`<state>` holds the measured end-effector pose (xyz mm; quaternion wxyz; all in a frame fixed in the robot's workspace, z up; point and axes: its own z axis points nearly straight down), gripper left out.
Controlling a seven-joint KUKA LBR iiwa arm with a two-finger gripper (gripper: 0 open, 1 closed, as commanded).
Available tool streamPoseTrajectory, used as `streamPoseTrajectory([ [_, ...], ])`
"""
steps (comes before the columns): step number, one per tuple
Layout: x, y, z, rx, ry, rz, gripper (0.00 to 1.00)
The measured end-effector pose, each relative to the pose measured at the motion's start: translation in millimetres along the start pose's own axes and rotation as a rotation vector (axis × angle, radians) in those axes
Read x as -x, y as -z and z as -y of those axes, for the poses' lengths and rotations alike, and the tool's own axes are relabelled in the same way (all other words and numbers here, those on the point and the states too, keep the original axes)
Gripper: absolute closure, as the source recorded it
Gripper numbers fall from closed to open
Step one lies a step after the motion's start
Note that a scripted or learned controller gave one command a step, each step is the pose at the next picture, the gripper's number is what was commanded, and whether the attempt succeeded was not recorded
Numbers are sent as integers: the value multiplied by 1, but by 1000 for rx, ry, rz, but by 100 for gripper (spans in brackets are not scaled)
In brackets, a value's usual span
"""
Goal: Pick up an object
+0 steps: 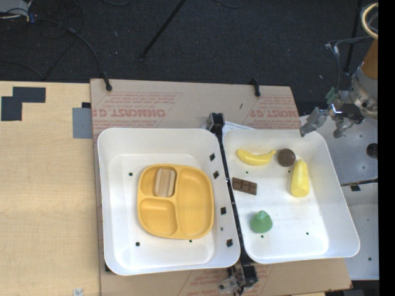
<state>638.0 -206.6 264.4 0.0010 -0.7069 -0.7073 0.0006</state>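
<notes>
The right bin (336, 230) holds a yellow banana (255, 157), a brown ball (286, 157), a yellow bottle-shaped object (299, 178), a brown chocolate bar (244, 186) and a green rounded object (261, 221). My gripper (324, 126) hangs above the bin's far right corner, up and to the right of the brown ball. Its fingers are spread open with nothing between them.
The left bin (117, 165) carries a yellow divided plate (185, 208) with a beige piece (164, 182) in its upper left compartment. A black divider (225, 190) runs between the bins. Cardboard (185, 106) lies behind them, and a wooden bench top (43, 196) extends left.
</notes>
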Motion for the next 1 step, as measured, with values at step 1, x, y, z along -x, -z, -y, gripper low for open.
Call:
streamPoseTrajectory([
  [1,-4,-44,-1,-4,2,0,0],
])
